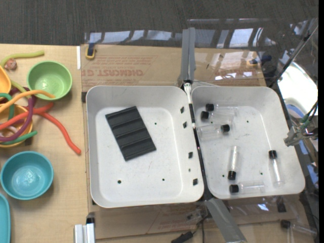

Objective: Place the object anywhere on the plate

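Dark grey carpet [101, 6] is lying beyond the bench; brown cardboard [136, 67] is adjoining a pale wooden tabletop [45, 186].

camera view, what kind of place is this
Probably a robotics lab bench for pick-and-place trials: two white bins sit side by side, clear vials are scattered in the right one, and a black ridged plate lies in the left.

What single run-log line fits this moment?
left bin: black ridged plate lying flat | right bin: several clear black-capped vials scattered | plate: bare

You see a dark ribbed plate [130, 132] lying in the left bin [96, 135]; clear black-capped vials [232, 162] lie scattered across the right bin [283, 130].
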Controlling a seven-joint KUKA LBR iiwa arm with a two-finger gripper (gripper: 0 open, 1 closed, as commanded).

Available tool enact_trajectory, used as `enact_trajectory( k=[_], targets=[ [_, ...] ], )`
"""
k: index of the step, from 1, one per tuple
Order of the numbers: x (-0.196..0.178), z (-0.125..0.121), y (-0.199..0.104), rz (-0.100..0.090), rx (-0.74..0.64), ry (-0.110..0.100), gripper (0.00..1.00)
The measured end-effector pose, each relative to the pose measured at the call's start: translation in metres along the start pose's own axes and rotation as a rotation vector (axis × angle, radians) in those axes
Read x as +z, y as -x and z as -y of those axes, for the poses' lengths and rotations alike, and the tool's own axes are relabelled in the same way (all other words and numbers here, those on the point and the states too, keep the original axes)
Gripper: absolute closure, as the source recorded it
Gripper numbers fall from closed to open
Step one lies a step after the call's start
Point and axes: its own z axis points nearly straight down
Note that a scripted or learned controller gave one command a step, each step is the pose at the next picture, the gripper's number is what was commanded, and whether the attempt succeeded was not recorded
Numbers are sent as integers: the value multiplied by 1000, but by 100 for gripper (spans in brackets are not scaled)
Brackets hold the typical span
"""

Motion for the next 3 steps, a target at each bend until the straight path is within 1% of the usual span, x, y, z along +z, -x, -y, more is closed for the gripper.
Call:
enact_trajectory(
  k=[1, 2, 3],
  targets=[
    [96, 4, -91, -2, -23, -3, 100],
    [45, 7, -17, -1, 3, -1, 100],
    [70, 9, -1, -3, -112, -2, 100]
  ],
)
